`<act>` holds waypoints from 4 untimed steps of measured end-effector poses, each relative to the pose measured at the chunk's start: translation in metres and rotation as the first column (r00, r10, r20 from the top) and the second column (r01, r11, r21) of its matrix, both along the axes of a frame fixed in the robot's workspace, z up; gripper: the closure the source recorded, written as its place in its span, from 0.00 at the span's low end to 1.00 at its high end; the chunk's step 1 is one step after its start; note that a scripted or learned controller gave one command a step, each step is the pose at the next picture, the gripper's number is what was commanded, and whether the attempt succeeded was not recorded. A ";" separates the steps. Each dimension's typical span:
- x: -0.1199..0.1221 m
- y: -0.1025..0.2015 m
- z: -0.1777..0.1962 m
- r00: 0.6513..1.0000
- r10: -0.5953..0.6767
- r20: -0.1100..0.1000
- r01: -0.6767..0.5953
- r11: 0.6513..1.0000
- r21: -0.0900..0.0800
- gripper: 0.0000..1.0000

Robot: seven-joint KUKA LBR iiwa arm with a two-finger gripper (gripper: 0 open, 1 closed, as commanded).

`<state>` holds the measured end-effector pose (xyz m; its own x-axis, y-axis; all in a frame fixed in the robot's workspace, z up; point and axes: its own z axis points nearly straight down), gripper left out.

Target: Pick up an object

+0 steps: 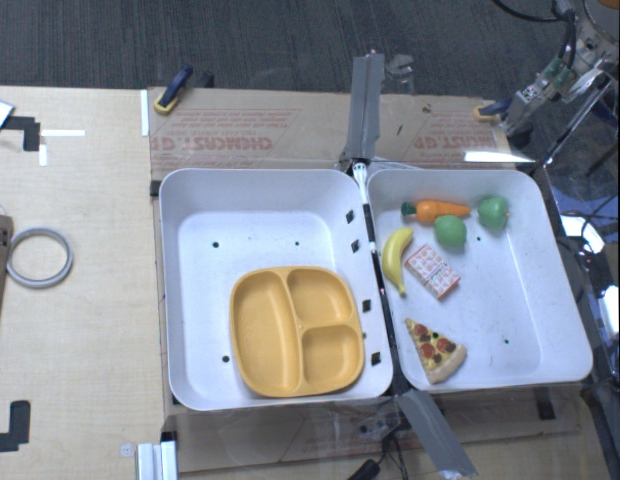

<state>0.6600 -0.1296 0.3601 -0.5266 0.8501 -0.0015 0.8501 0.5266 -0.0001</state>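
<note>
Grey arm [580,38] cut off at the top right corner, its tip blurred

Tool [530,96] high at far-right corner

A divided plate [295,330] lies in the left bin [190,208]; banana [395,258], carrot [440,209] and pizza slice [434,349] lie in the right bin [530,308].

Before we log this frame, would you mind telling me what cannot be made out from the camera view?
- Gripper, camera view: small and tangled with cables at the top right corner; open or shut cannot be told.
- Arm: cut off by the top and right edges beyond the wrist.
- Patterned box beside the banana: its print is too small to read.
- Two green round things by the carrot: too small to tell which fruit.
</note>
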 end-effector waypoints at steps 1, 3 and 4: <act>0.000 0.041 0.025 0.974 0.226 0.001 -0.226 0.974 0.000 1.00; -0.021 0.000 -0.011 0.969 0.245 0.001 -0.245 0.969 0.000 1.00; -0.019 0.039 -0.004 0.877 0.480 0.001 -0.480 0.877 0.000 1.00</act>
